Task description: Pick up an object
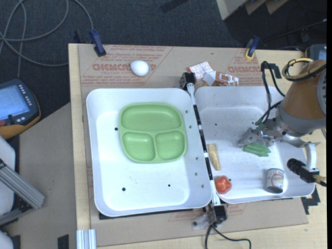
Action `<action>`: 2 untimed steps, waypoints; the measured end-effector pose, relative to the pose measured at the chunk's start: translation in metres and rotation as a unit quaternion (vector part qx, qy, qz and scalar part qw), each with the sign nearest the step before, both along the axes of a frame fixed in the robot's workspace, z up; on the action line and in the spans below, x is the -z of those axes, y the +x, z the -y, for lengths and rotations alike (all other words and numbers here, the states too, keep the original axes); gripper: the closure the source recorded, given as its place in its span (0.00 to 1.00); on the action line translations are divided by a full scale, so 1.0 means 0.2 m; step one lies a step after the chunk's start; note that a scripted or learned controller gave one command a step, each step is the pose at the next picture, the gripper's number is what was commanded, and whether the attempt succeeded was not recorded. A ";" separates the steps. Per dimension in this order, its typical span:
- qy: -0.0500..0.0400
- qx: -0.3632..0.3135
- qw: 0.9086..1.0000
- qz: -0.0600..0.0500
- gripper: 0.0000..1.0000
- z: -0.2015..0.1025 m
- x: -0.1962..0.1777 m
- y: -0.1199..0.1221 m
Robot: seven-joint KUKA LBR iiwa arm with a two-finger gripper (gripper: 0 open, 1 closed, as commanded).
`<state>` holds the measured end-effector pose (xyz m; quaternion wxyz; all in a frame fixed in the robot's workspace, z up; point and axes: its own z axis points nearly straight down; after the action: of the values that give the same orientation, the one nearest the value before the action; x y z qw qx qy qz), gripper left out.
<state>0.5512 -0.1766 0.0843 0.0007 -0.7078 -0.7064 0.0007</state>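
Green plate [153, 132]: three compartments, lying flat in the upper middle of the left bin [104, 191], with bare white floor around it, widest toward the near edge.
White egg [139, 67]: seen on the desk [78, 139] beyond the left bin, well apart from its rim.
Packets [212, 75]: lying on the desk just past the right bin's far rim.
Right bin [228, 108]: a tan stick [213, 156] lies along its left wall; a red item [223, 184] sits at the near-left corner, beside the rim; a small can [275, 180] stands near the near rim.
Green object [257, 149]: lying in the middle of the right bin.
Gripper [254, 138]: lowered at the green object; fingers' spread cannot be told.
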 end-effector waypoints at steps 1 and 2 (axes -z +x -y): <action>0.000 0.000 1.000 0.001 1.00 0.00 -0.05 0.00; 0.000 0.000 1.000 0.001 0.00 0.00 -0.05 0.00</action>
<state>0.5520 -0.1760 0.0943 -0.0002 -0.7078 -0.7064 -0.0004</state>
